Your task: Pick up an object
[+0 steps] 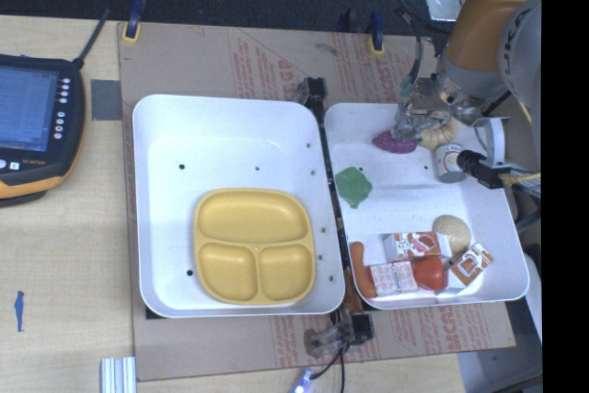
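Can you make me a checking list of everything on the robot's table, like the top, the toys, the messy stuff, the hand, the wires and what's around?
Surface: brown board on a pale wood bench, bearing the left bin and right bin.
Job's things: purple object, green object, and a heap of small packets in the right bin.
Clutter: yellow divided tray lying in the left bin.
Hand: hand low over the purple object at the right bin's far edge; grip unclear.
Cables: black cable running to the tablet.
Surroundings: orange-edged tablet at left; blue clamps on the board's far edge.
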Action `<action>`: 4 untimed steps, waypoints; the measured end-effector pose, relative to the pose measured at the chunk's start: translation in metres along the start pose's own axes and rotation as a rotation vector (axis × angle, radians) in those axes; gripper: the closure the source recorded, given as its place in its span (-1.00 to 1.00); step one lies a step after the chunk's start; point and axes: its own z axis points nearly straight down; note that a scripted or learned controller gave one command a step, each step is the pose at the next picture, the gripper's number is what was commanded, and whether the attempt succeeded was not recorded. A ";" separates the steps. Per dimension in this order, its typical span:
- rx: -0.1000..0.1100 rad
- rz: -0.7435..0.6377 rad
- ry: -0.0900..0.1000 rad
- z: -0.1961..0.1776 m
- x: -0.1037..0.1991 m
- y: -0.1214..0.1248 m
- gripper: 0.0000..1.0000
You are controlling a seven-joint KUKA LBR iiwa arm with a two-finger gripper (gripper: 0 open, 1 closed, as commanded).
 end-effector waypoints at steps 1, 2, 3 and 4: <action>0.000 0.000 0.000 0.000 0.000 0.000 -1.00; -0.003 0.004 0.001 0.057 -0.015 0.000 -1.00; -0.004 0.004 0.005 0.061 -0.040 0.000 -1.00; -0.003 0.003 0.003 0.062 -0.028 0.000 -1.00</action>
